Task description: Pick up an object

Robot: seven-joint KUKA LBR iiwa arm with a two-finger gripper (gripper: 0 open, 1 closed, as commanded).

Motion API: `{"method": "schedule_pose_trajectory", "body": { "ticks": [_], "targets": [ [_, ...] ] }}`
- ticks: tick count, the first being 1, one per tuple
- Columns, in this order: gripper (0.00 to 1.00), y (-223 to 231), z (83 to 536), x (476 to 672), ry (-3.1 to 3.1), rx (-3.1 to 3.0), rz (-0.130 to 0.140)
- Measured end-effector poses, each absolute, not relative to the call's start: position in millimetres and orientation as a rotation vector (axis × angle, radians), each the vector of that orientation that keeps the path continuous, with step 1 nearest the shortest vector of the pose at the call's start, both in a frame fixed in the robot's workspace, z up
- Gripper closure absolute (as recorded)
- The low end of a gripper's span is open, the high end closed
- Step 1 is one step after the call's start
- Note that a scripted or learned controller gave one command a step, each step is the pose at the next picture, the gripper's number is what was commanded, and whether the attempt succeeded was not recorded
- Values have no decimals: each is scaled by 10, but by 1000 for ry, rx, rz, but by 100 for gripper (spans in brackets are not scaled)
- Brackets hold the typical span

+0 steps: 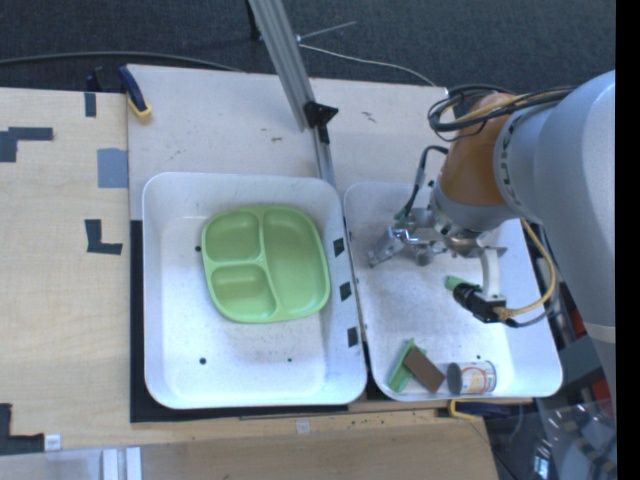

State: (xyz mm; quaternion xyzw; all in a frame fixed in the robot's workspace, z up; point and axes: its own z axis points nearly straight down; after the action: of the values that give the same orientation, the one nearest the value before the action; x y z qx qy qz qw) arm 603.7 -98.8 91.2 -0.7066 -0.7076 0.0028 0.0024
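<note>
The claw point(400, 243) hangs over the right bin point(520, 373), whether spread or closed I cannot tell. The green block point(402, 364), brown block point(425, 373) and small can point(472, 378) crowd the near wall; approach from above and pick the outermost one.

wrist hides the pincer point(443, 251); arm cut off right

Bench fixtures beyond the two bins.
A slanted metal pole point(285, 53) crosses the board; a blue-and-yellow clamp point(134, 92) lies near its upper-left corner.
</note>
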Motion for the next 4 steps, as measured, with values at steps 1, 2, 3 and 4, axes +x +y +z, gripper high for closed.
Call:
{"method": "schedule_pose_trajectory", "body": {
  "ticks": [1,2,3,4],
  "targets": [
    [100,-978,1045,6051,-2223,-2215,3],
    [100,-907,1584,6143,-2226,-2221,-5],
    [100,-903,2115,6154,-2226,-2222,-5],
    [100,-331,2057,6081,-2227,-2212,1]
  ]
}}
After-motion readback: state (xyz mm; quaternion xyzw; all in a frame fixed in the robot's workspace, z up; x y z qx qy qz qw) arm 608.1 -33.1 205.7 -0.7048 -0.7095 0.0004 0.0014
